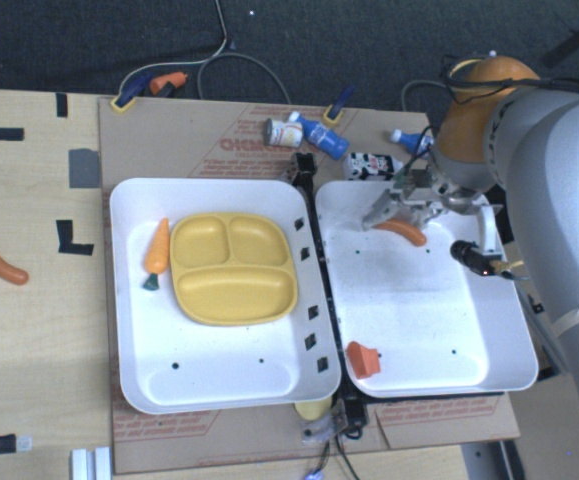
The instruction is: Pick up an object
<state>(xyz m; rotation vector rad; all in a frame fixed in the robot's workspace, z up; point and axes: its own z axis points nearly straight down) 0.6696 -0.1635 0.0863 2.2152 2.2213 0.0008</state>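
My gripper (395, 214) is down in the far left part of the right bin (489, 363), reaching in from the right. An orange sausage (403, 232) lies on the bin floor right at the gripper's tip, on its near side and partly covered by it. I cannot tell whether it is being held. An orange block (363, 359) rests at the near left corner of the same bin, well away from the gripper. In the left bin (209, 373) a carrot (157, 246) lies next to a yellow divided plate (234, 268).
Beyond the bins lie a blue and white bottle (309, 133), a small black and white box (370, 165) and clamps. Another sausage (1, 261) lies on the bench at the far left. The arm's body (544, 188) overhangs the right bin's right side.
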